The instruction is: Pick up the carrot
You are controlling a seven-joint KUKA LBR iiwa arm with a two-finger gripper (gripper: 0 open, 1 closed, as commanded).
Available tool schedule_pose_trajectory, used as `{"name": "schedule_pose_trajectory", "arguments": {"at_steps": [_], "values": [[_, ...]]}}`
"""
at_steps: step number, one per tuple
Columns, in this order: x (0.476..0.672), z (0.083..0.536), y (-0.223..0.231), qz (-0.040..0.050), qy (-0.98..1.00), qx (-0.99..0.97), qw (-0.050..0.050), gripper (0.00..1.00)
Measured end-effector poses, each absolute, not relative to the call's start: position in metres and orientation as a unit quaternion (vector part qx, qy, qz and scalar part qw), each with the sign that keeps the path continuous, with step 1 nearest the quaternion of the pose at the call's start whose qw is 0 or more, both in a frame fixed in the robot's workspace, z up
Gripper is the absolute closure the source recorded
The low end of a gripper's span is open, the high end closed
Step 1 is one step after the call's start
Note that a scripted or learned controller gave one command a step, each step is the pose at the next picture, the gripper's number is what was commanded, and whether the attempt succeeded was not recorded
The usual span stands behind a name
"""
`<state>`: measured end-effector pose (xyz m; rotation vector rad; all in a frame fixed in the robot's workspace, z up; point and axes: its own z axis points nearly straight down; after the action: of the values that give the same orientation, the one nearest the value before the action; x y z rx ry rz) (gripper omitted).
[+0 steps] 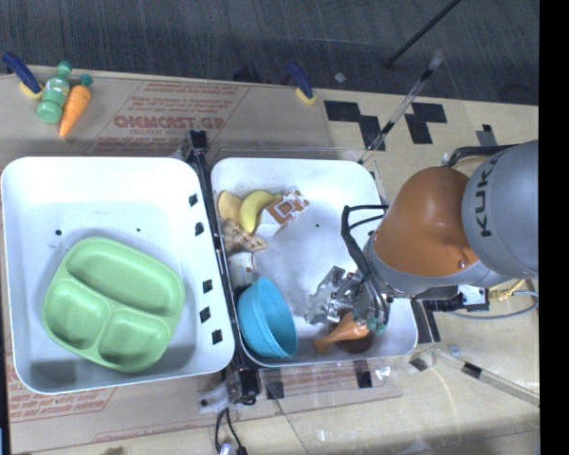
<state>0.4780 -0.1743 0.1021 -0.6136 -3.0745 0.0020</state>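
An orange carrot lies in the right bin near its front right corner, on a dark patch, with its tip pointing left. My gripper hangs just above and behind it, reaching down from the orange-banded wrist. The metal gripper body overlaps the carrot's upper edge, and I cannot tell whether they touch. A second small carrot lies outside the bins on the bench at the far left, next to a green toy bottle.
A blue bowl sits just left of the carrot in the right bin. A banana and small toy foods lie at the back of that bin. The left bin holds a green divided plate.
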Motion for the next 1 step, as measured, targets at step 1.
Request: {"name": "schedule_pose_trajectory", "arguments": {"at_steps": [1], "values": [[0.4772, 0.0923, -0.1872, -0.0001, -0.939, -0.344, 0.002, 1.00]]}}
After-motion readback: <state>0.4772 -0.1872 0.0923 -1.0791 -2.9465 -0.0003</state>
